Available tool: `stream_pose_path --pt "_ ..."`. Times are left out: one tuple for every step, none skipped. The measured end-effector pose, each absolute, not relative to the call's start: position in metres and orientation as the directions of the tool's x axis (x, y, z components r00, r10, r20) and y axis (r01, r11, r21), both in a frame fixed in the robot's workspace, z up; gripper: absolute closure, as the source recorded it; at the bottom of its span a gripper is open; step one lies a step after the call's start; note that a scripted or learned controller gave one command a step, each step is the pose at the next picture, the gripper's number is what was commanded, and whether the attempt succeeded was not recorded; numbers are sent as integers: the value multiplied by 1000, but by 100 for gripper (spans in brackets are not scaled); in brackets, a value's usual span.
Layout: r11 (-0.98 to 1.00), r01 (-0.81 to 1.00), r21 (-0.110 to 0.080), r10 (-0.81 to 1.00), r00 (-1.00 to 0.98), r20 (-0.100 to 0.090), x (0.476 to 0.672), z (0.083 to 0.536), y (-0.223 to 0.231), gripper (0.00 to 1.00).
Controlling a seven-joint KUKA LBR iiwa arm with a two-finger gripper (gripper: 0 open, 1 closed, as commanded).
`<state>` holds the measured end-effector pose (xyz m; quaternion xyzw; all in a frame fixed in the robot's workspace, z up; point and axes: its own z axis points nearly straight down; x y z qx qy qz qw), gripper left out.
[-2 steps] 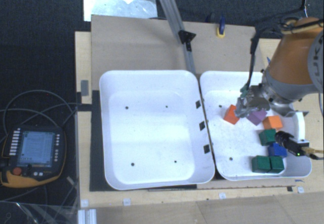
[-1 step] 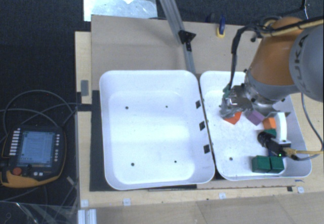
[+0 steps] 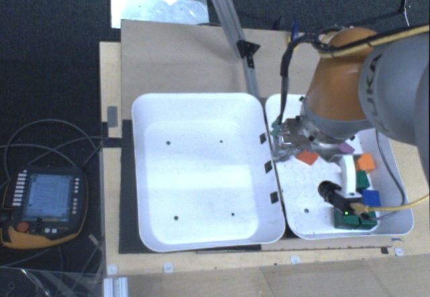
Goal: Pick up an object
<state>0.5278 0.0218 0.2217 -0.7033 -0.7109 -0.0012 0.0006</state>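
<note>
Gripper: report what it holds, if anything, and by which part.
It cannot be told. The gripper sits low in the right bin under the arm's wrist, close to an orange block, but no object shows in its grasp.

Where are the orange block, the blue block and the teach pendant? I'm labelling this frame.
orange block point(image 3: 307, 158): camera view, right bin, on its top face.
blue block point(image 3: 371, 197): camera view, right bin, on its top face.
teach pendant point(image 3: 48, 196): camera view, left of the bench, on its screen.

Left bin point(image 3: 201, 181) open; right bin point(image 3: 302, 215) crowded by arm point(image 3: 349, 87).
</note>
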Motion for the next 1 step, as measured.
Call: stream_pose_path --pt "12 1000 2 1000 -12 3 532 230 83 100"
